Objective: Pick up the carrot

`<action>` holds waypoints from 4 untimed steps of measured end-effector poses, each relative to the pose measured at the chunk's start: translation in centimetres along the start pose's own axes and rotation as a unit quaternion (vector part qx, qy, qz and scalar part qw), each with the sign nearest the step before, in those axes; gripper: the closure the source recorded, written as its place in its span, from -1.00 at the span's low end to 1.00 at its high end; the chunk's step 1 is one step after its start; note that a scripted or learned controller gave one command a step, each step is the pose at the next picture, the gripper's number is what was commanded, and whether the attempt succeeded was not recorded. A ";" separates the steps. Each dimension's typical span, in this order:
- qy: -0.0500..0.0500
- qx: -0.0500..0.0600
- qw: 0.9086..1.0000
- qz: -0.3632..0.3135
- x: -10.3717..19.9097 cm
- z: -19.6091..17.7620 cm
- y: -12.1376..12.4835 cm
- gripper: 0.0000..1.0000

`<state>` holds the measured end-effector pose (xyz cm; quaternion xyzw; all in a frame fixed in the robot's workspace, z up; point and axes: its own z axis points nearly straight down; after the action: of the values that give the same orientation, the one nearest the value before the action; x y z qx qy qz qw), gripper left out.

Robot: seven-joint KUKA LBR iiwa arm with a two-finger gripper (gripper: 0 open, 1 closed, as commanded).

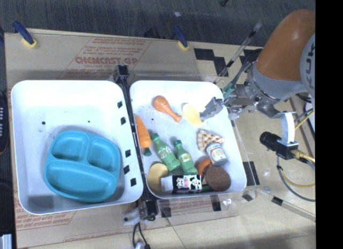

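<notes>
Orange and tapered, the carrot (142, 132) lies lengthwise against the left wall of the right bin (177, 86), just left of centre frame, beside two green glossy bottles (172, 154). Upper right of it, the metal gripper (210, 108) hovers at a pale rounded piece (191, 114) (whether it is released or clenched I cannot tell). A smooth blue compartment tray (82, 166) sits in the left bin (24, 151).
</notes>
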<state>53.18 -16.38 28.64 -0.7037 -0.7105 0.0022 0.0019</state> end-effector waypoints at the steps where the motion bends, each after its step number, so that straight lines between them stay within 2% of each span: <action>1: 0.002 0.007 1.000 -0.018 4.8 15.3 0.2 -1.00; 2: -0.002 -0.001 1.000 -0.022 6.7 19.4 6.3 -1.00; 3: 0.001 0.001 0.977 0.212 6.9 19.5 3.8 -1.00; 4: 0.003 -0.004 0.966 0.258 11.4 8.9 9.5 -1.00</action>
<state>62.55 -4.86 19.66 -0.8629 -0.5053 -0.0022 0.0012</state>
